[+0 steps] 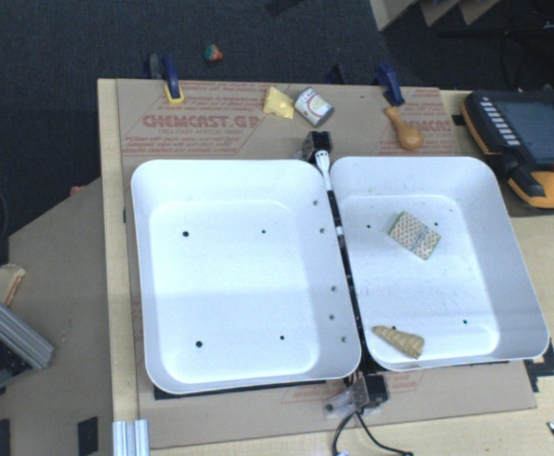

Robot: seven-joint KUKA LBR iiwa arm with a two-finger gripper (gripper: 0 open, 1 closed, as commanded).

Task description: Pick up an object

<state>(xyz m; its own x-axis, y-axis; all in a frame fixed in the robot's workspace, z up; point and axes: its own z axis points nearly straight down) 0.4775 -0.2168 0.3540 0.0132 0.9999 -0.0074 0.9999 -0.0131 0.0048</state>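
Two shallow white bins sit side by side on the counter point(257, 416); the right bin point(519, 283) serves as the landmark. Inside it, toward its far half, lies a small patterned block point(414, 235), tilted; near its front wall lies a tan cone-shaped piece point(398, 341), well apart from the block. The left bin point(153, 283) touches the right bin's left wall. Beyond the right bin's far rim, on the brown board, rest a wooden-handled tool point(403, 129), a yellow wedge point(278, 104) and a small white box point(314, 106); I cannot tell the pincer's state.

Black handheld pendant point(526, 133) at right, cut by the edge; tiny floor object point(214, 53), unidentifiable.
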